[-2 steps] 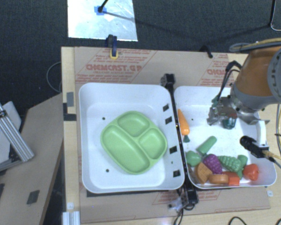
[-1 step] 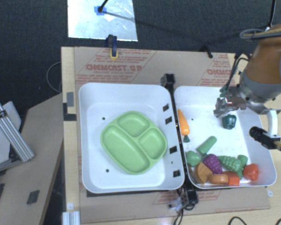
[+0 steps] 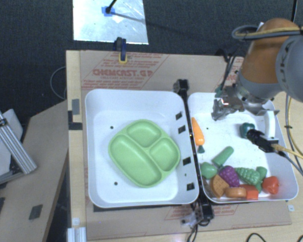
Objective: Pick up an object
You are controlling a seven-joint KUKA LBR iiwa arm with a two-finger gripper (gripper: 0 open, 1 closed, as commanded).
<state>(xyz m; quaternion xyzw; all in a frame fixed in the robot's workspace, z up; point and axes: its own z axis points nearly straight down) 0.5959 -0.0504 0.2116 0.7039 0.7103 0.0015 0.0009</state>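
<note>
My gripper [image 3: 219,108] hangs over the far part of the right bin [image 3: 285,158], above bare white floor, with nothing visibly in it. An orange carrot [image 3: 197,130] lies a little to its left and nearer, along the bin's left wall. Toy food is piled at the bin's near end: a green vegetable [image 3: 223,155], a round green piece [image 3: 208,170], purple grapes [image 3: 229,176], a knobbly green piece [image 3: 250,175], a red tomato [image 3: 270,184] and orange and red pieces [image 3: 236,191].
The left bin [image 3: 106,110] holds a green divided plate [image 3: 144,153]. A black clip row [image 3: 184,130] runs along the divider between the bins. Cardboard lies under both bins, and a shiny sheet [image 3: 111,14] lies beyond the bench.
</note>
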